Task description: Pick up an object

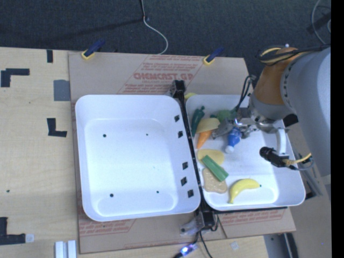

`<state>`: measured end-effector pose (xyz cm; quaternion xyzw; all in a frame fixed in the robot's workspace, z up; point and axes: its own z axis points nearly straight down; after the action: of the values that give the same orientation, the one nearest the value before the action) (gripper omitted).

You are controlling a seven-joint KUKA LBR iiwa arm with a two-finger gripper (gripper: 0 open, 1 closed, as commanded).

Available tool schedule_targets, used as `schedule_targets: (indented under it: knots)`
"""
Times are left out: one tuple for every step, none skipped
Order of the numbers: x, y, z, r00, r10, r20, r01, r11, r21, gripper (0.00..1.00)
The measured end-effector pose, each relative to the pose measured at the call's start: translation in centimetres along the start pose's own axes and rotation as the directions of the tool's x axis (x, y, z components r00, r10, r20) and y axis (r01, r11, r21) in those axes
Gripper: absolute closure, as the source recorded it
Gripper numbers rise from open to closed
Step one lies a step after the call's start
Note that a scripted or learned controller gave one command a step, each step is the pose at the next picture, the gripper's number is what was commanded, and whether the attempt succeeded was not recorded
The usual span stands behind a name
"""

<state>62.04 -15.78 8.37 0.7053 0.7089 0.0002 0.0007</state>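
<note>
Nearest the camera, well below the jaws, a yellow banana [244, 188] lies curved in the right bin [290, 195], its long axis running left-down to right-up. To its left sit a tan flat piece [215, 186] and, across it, a green block [215, 167] slanting from upper left to lower right, over a pale yellow slab [212, 156]. A black piece [271, 155] of the arm's fittings hangs over the bin right of and below the jaws. The gripper [236, 127] is low in the bin; just under it a blue-and-white bottle-like thing [233, 140] tilts, long axis pointing down-left. It seems to touch the fingers, but the view is too cluttered to tell whether they clasp it. Left of the jaws lie an orange carrot shape [203, 138], a yellow wedge [207, 125] and a dark green item [198, 113] by the bin wall. The left bin [86, 109] is smooth white plastic on brown cardboard [156, 74]. The items look like glossy plastic toys.
</note>
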Motion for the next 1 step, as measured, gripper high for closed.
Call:
schedule_targets:
  knots:
    - [0.88,4.99,-0.08,1.000,0.001,0.000,-0.001,1.000,-0.001,0.00]
